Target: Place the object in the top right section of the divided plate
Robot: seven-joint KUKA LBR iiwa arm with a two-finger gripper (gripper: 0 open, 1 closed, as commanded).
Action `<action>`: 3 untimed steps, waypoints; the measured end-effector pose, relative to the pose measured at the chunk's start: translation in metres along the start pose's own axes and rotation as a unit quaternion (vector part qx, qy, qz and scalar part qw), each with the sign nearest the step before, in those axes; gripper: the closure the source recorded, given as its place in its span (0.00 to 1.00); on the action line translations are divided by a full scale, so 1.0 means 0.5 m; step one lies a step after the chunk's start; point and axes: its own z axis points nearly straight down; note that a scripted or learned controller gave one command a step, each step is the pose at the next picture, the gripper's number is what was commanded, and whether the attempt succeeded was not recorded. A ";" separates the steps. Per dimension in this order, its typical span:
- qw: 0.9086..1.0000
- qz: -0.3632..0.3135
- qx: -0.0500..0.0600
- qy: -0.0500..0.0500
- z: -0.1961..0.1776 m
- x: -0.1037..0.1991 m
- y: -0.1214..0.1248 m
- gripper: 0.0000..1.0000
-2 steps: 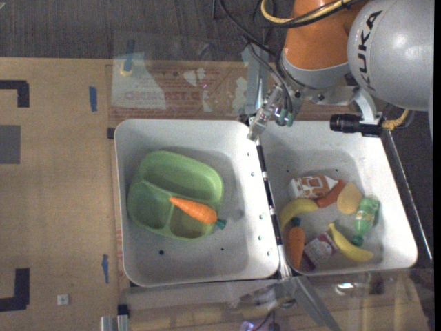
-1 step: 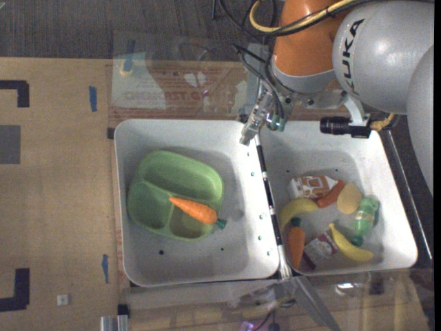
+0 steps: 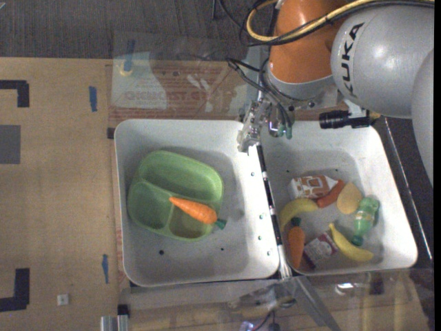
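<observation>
We see the arm [image 3: 372, 47] cut off by the top and right edges. The tool [image 3: 265, 124] is too small and cluttered for us to make out clearly. In the right bin [image 3: 396, 185], overlapping toys partly hide the small carton [image 3: 311, 185] and packet [image 3: 320, 248].

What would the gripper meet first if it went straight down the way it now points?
Probably the raised rim where the two bins meet, near its far end: the gripper hangs just above that spot. Depth is unclear, so it might instead land just inside the left bin, short of the green divided plate.

dark carpet [image 3: 103, 12]; tan bench [image 3: 55, 205]
</observation>
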 end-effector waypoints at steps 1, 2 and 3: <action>0.996 0.089 -0.001 -0.002 -0.063 -0.011 -0.031 1.00; 0.998 -0.064 0.000 -0.003 -0.078 -0.015 -0.073 1.00; 0.995 -0.096 0.000 -0.003 -0.132 -0.053 -0.209 1.00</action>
